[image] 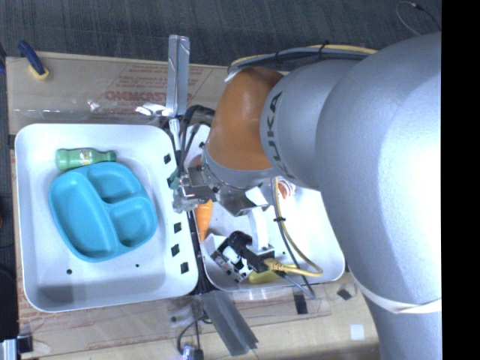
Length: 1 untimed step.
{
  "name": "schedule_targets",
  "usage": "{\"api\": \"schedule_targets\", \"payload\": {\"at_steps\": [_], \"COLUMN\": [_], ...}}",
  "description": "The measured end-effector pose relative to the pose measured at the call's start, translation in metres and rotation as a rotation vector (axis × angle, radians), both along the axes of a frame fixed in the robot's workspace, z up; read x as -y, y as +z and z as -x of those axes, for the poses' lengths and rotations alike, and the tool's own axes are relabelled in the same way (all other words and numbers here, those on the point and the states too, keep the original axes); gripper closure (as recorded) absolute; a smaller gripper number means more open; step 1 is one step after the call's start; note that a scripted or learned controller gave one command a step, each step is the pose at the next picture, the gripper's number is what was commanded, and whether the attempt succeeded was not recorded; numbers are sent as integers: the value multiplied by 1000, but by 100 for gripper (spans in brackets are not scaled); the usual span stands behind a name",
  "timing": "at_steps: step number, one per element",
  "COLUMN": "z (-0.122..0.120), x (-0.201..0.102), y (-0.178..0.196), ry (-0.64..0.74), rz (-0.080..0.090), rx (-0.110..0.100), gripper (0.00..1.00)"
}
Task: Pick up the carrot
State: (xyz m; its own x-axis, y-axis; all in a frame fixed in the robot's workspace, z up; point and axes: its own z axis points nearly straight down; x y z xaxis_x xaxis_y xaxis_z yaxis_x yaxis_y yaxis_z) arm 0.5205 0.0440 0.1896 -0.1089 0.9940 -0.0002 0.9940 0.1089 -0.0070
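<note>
The carrot (203, 220) shows as a short orange piece at the left edge of the right bin (330, 265), close to the wall between the two bins. My gripper (193, 190) sits directly above it, and its metal body overlaps the carrot's upper end. The arm's orange band and grey wrist (247, 133) hide most of the right bin behind the gripper. Whether the carrot is in the gripper's grasp is not visible.
The left bin (37, 276) holds a blue divided plate (101, 208) and a green bottle (84, 156) lying at its far side. Near the front of the right bin lie a black and white object (236, 255) and a yellow item (268, 276).
</note>
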Motion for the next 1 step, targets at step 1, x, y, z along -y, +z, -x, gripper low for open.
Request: {"api": "schedule_targets", "payload": {"at_steps": [1], "z": [45], "x": [73], "y": [1], "ry": [120], "rz": [-2], "rx": [3], "gripper": [100]}}
